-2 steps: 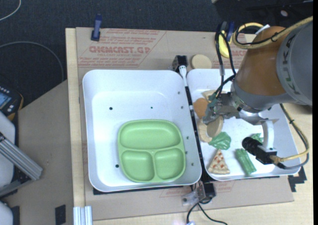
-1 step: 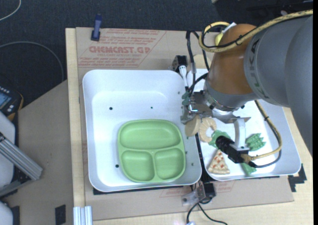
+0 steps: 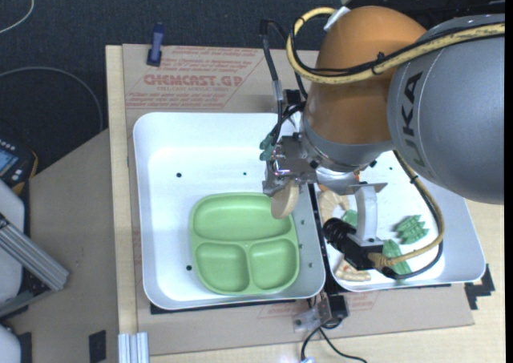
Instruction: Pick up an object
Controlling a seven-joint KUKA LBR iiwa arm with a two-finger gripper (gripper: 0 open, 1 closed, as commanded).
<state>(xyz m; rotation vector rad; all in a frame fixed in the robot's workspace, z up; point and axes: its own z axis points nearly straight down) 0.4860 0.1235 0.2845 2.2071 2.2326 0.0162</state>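
One green divided plate (image 3: pixel 240 245) is lying flat in the left bin (image 3: pixel 160 193), filling its near right part, three compartments facing up. It is looking like the likeliest target, being closest to the tool.

Gripper (image 3: pixel 280 193) is hanging over the plate's far right corner, just beside the wall between the two bins. A tan bit (image 3: pixel 282 206) is showing at its lower end, touching or nearly touching the plate rim. Cannot tell whether this belongs to the tool or is something carried, and cannot tell whether the gripper is apart or together: the wrist is hiding the gap.

Arm (image 3: pixel 449 113) is reaching in from the right, covering much of the right bin (image 3: pixel 465 249). Small green pieces (image 3: pixel 411 229) are sitting there toward the right, and a pale piece (image 3: pixel 353 275) is lying at the near left corner.

Progress, as a judgement: approach is looking done and the tool is sitting at the plate's edge. Nothing is visibly lifted, since the plate is resting on the bin floor. Grasping and raising are remaining.
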